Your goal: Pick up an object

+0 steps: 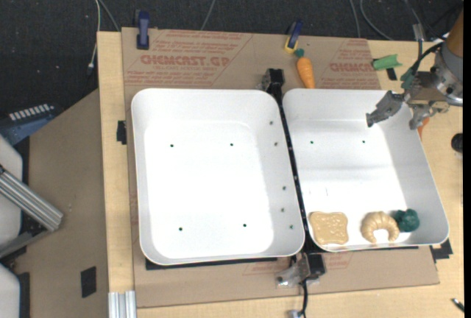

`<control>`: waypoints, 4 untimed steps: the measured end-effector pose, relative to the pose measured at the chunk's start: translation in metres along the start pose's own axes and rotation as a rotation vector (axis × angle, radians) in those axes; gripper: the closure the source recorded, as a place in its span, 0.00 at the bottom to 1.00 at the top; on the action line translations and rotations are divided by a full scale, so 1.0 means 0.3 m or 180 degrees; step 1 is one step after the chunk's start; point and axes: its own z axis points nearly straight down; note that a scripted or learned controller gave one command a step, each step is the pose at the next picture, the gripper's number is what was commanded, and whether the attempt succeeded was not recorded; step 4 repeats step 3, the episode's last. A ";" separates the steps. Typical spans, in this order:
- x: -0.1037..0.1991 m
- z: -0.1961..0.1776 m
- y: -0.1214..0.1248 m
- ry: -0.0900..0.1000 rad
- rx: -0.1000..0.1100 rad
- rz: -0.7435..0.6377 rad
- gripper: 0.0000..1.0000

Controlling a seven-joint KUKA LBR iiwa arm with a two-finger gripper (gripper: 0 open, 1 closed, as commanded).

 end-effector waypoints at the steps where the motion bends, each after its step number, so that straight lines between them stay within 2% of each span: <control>1: -0.057 0.338 -0.018 0.0005 0.0026 0.0004 0.00; 2: -0.141 0.583 -0.068 0.0004 0.0020 0.0007 0.00; 3: -0.078 0.375 -0.209 -0.0002 -0.0010 0.0001 0.00; 4: -0.078 0.375 -0.209 -0.0002 -0.0010 0.0001 0.00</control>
